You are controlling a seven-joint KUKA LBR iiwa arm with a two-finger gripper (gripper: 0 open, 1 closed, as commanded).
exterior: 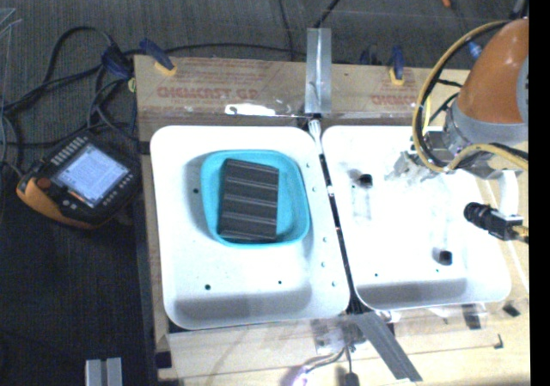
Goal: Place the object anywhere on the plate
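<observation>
Camera view first: we take the blue plate [296,199] as our landmark. It lies in the left bin [172,229], roughly at that bin's middle, and a dark ribbed object [249,198] rests flat on it, well within the raised blue rim. We judge this to be the task's thing, and since it sits wholly on the plate with nothing touching it, the placing looks done to us. Its flat, centred lie suits the goal: no edge hangs over the rim, so it should stay put.

To the right of the plate, across the seam between the bins, the right bin [404,272] holds two small dark bits, one just past the seam and one farther off toward the near wall. Well apart from the plate, the arm [498,66] leans over the right bin's far side, cables looping round its wrist. The gripper [418,161] hangs there, clear of the plate and the object; we see nothing held in it, and whether it is spread or closed we cannot tell.
</observation>
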